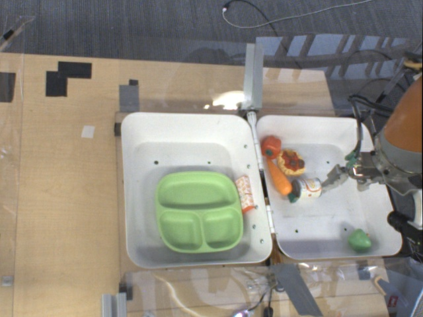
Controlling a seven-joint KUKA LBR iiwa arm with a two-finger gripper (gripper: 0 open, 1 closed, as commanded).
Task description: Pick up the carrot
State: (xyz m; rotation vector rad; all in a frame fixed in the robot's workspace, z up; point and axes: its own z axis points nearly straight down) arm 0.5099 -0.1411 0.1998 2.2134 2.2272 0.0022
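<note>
Orange carrot (279, 177): rigid moulded toy, judged light and smooth-skinned
Carrot lies aslant in the right bin (330, 240), well beyond the gripper (330, 179) fingertips, with a small white piece (310, 189) between; finger state cannot be told. Grip across the mid-body, where the taper is slight; the slick surface may slip

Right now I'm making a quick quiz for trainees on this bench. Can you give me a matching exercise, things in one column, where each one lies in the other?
Things:
1. green tray
2. carrot
3. small green object
4. gripper

Places:
A. near corner of the right bin
B. left bin
C. right bin, beside its left wall
D. middle of the right bin, just right of the carrot

Pairs: 1-B, 2-C, 3-A, 4-D
</note>
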